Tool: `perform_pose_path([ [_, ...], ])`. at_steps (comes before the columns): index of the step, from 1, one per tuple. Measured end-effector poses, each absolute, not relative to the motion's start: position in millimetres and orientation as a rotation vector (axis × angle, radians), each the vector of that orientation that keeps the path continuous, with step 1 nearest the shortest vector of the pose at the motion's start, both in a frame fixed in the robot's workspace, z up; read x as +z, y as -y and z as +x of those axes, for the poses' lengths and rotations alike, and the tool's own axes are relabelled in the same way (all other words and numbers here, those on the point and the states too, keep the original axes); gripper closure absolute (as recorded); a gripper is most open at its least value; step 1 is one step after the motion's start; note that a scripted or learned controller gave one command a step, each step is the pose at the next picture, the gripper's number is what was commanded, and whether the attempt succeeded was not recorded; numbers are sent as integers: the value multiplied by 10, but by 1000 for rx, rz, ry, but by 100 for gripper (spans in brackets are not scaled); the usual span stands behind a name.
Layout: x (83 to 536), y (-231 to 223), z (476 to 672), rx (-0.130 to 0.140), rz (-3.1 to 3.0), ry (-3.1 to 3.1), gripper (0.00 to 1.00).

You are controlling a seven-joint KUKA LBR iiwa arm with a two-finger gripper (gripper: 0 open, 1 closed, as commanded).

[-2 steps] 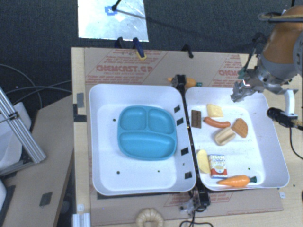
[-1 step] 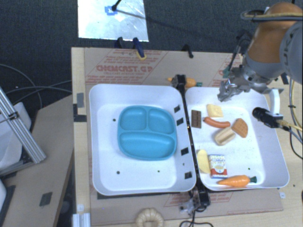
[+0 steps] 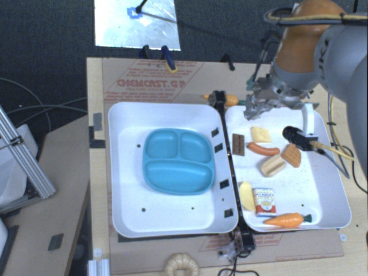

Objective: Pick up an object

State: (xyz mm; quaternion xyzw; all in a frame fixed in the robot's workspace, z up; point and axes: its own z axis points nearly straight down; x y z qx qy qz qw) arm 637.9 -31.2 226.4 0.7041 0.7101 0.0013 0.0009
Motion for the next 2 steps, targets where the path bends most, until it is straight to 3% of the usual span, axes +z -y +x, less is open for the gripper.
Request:
perform_pose_path([
  [1, 2347, -99, 6289, 4, 2211, -2230, 100],
  [2, 2231, -4, 6195, 1, 2219, -2221, 100],
])
